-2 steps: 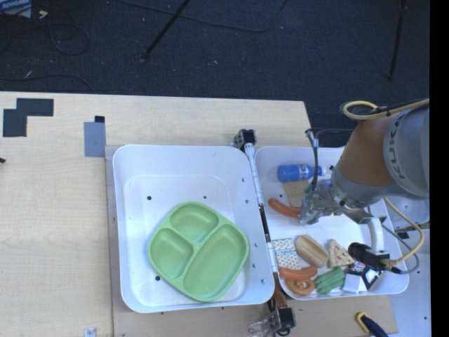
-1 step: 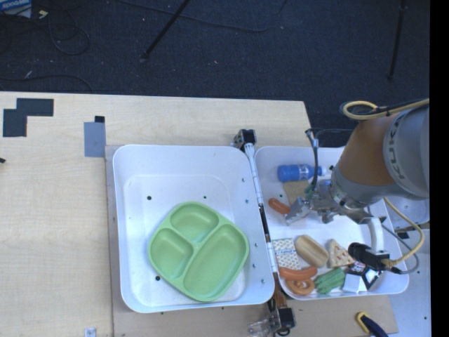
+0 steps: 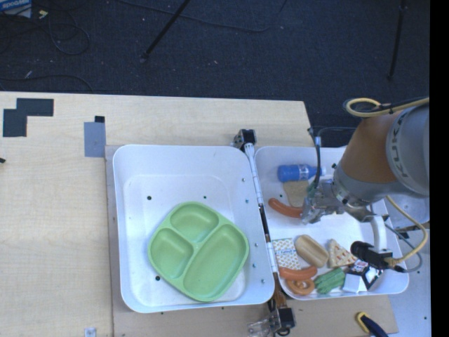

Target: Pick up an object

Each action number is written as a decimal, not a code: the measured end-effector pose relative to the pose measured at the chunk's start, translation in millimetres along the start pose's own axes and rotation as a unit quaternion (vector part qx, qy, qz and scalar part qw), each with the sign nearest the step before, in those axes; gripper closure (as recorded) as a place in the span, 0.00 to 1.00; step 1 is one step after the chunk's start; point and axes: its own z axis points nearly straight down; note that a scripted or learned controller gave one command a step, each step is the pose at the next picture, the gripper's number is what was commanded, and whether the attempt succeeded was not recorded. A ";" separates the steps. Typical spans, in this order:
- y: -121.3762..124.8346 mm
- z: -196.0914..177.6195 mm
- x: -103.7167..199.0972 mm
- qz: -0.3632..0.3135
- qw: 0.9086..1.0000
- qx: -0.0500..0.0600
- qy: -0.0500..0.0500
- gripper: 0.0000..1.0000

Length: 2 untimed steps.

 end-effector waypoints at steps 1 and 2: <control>0.0 0.0 0.0 0.001 1.000 0.000 0.000 0.00; 56.4 19.6 -2.4 -0.005 1.000 -0.001 -0.003 0.00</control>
